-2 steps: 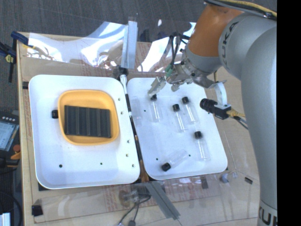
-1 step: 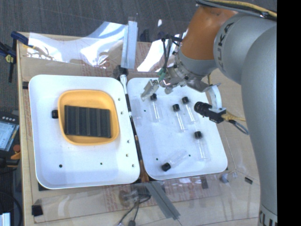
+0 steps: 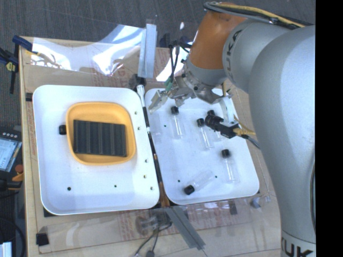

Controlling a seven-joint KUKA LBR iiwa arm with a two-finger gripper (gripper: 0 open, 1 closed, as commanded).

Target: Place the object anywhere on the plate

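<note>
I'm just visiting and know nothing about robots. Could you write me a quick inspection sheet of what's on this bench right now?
Surface: two shallow white bins side by side, left bin and right bin.
Job's things: a yellow plate with a dark ribbed insert sits in the left bin; several clear vials with black caps lie scattered in the right bin.
Clutter: a small black piece at the plate's left edge.
Grippers: the gripper is above the right bin's far edge; no vial is seen between its fingers.
Cables: wires run by the wrist.
Surroundings: clear plastic sheet behind the bins.
</note>
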